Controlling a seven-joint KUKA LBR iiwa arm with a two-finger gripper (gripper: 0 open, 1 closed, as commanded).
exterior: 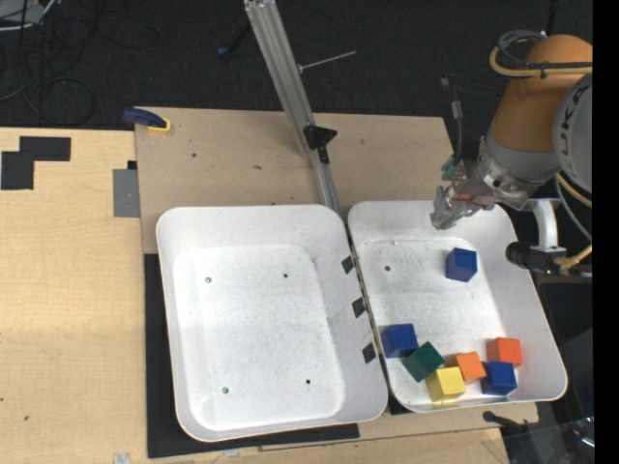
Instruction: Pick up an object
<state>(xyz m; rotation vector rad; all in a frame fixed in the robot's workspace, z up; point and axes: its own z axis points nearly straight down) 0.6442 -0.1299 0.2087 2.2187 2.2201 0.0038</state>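
In the right bin lie several small cubes. One blue cube sits alone in the bin's upper right part. Near the bin's front lie another blue cube, a dark green cube, a yellow cube, an orange cube, a red-orange cube and a third blue cube. My gripper hangs over the bin's back edge, up and a little left of the lone blue cube, with nothing seen between its fingers.
The left bin stands beside the right one, with black clips along their shared edge. A slanted aluminium rail rises behind the bins. A dark mount and cables sit past the right bin's right edge.
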